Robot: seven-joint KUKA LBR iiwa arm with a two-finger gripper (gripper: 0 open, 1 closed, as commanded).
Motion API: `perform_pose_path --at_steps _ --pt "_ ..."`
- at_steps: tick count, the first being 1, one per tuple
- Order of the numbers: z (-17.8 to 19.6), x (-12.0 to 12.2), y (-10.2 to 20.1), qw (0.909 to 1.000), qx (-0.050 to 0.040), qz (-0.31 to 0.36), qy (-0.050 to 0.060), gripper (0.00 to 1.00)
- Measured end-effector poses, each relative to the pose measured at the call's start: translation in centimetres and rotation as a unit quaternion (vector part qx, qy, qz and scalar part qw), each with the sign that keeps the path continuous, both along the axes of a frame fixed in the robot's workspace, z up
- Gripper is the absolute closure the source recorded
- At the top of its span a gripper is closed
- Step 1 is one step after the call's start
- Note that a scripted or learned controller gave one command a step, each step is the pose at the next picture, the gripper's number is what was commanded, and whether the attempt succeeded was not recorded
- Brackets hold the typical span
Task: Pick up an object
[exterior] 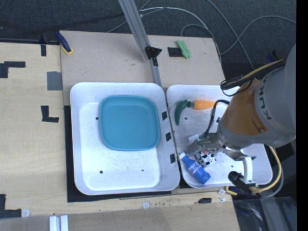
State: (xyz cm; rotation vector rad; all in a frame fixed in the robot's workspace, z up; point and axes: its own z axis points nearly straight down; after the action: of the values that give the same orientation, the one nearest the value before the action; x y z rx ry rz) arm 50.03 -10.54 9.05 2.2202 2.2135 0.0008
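My gripper [202,149] hangs low in the middle of the right bin [194,88], with the arm's orange band just to its right. Just below and left of it a blue bottle-like object [195,169] lies slanted near the bin's front wall. A small black, white and red item [207,158] sits right under the gripper, partly hidden by it. A toy carrot [205,104] with a green top [180,109] lies at the back of the same bin, apart from the gripper. I see nothing clearly held.
The left bin [77,129] holds a teal square plate [129,122]. A grey pole [140,29] slants down to the bins' shared back edge. A green clip [183,49] and a blue-yellow clip [64,43] lie on the board behind. Cables loop at the back right.
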Motion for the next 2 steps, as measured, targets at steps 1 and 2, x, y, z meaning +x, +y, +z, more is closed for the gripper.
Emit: perform_pose_path --at_steps 1,2 --pt "1.0 0.0 0.2 1.0 0.0014 0.001 0.001 1.0" --pt "5.1 0.0 0.1 1.0 0.002 0.002 0.001 1.0"
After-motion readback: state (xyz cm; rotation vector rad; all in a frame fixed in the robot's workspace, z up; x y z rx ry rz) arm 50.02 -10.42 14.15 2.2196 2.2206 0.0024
